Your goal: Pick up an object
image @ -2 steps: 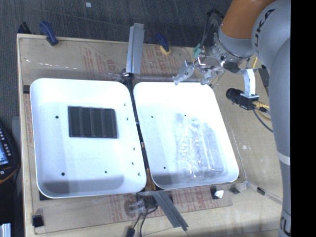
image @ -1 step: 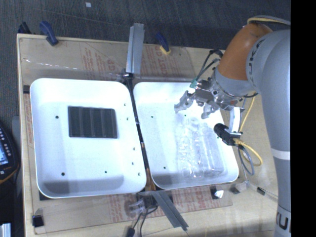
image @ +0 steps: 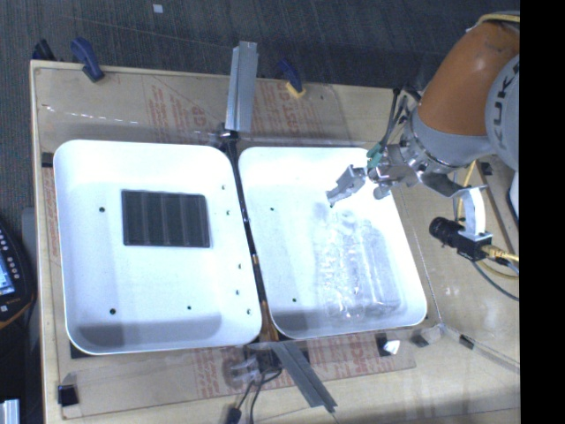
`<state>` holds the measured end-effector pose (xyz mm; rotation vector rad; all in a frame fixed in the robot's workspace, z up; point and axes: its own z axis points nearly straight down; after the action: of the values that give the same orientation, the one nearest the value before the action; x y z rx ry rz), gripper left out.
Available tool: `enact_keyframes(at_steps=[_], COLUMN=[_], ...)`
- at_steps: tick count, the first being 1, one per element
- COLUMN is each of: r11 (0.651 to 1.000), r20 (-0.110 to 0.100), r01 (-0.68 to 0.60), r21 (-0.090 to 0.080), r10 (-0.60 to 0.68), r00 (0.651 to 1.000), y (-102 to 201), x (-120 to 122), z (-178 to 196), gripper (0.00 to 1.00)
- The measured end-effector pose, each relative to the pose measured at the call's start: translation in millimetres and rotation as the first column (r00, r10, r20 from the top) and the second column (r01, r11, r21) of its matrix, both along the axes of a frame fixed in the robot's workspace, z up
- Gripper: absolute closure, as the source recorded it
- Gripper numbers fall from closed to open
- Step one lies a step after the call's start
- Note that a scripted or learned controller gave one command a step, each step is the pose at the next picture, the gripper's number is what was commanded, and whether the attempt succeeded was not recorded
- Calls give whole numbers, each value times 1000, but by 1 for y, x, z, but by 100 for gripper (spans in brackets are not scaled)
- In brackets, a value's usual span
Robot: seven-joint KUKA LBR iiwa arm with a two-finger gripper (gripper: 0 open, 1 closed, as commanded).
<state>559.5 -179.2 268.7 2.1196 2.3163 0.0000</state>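
Observation:
A dark grey ribbed rectangular pad (image: 166,218) lies flat in the left bin (image: 79,175). A clear plastic bottle (image: 357,268) lies on its side in the right bin (image: 282,237), towards its right half. My gripper (image: 362,188) hangs over the right bin's upper right area, just above the bottle's upper end. Its fingers (image: 342,186) stand apart with nothing between them. The arm's orange band (image: 468,73) and grey wrist reach in from the right.
A metal divider bar (image: 240,87) stands between the bins at the back. Blue clamps (image: 88,60) hold the board's far edge. Cables and a black connector (image: 455,234) hang right of the right bin.

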Motion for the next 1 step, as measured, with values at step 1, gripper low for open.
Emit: enact_keyframes(at_steps=[1], r11=[1000], r20=[-1], r01=[9], r21=[0], r10=[-9], r00=[1000], y=[3], x=[-6], z=[49], gripper=[0])
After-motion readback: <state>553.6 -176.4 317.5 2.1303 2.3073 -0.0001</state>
